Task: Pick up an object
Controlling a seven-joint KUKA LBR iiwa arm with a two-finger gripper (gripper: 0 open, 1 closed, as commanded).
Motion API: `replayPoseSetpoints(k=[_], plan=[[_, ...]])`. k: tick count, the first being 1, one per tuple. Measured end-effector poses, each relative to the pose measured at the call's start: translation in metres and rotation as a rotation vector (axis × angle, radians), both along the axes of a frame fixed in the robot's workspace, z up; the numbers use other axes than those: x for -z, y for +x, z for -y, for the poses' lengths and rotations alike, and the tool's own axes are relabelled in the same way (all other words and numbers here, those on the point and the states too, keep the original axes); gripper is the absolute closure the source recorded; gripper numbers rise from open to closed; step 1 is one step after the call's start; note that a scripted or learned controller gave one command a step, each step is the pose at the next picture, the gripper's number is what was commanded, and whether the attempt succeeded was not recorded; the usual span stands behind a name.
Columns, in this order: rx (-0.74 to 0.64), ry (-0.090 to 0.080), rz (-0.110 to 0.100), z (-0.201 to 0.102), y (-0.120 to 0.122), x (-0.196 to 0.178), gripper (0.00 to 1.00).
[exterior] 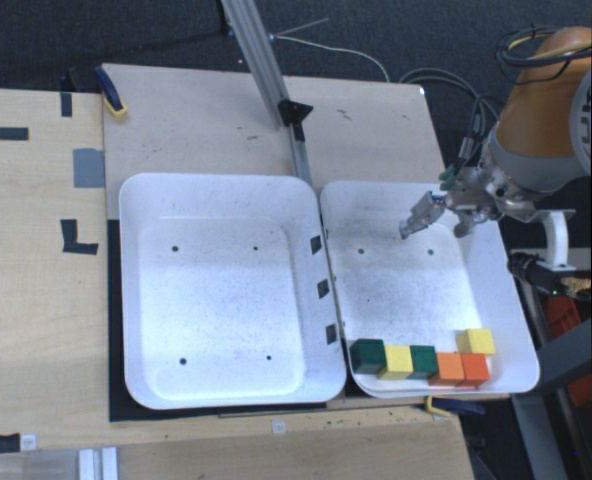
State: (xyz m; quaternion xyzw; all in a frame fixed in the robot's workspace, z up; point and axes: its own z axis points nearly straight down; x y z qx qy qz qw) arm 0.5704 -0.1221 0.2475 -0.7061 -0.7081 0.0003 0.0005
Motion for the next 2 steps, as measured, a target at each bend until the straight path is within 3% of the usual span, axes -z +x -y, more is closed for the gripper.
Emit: replayPoseSetpoints(k=[1, 2], plan=[[0.004, 0.002, -0.011, 0.007, -0.056, 0.107, 0.0], [-0.003, 0.001, -0.002, -0.031, -0.014, 0.159, 0.0]])
